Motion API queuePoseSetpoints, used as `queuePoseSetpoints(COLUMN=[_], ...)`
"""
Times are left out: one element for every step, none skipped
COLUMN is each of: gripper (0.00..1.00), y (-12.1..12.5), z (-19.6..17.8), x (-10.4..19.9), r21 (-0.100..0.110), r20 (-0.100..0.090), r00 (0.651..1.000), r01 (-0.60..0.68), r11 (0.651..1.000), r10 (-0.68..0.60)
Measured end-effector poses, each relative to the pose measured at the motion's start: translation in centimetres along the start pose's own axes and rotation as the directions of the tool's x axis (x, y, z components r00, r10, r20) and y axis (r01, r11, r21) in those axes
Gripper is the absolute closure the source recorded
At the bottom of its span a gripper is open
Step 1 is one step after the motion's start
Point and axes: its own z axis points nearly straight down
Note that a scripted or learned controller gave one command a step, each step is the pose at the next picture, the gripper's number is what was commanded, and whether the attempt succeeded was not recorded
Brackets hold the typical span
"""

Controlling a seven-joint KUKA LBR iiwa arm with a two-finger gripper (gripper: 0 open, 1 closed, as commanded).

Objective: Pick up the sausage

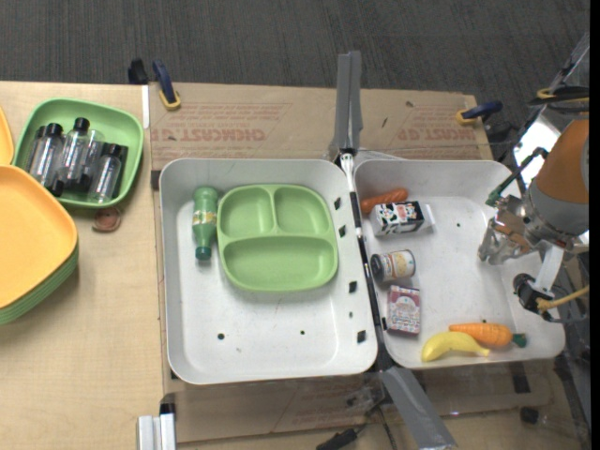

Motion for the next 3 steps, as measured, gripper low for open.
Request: queuePoseSetpoints(gripper=[1.00, 1.00, 1.00], y=[0.3, 3.8, 2.9], z=[-1.2, -1.9, 0.0], x=[0.8, 5.6, 1.0], r21=[0.002, 0.000, 0.002], r20=[0.001, 0.001, 0.000], r00=[0.958, 0.916, 0.977], r01=[-0.287, -0.402, -0.212], r11=[0.958, 0.916, 0.977], r10=[0.287, 0.402, 0.212])
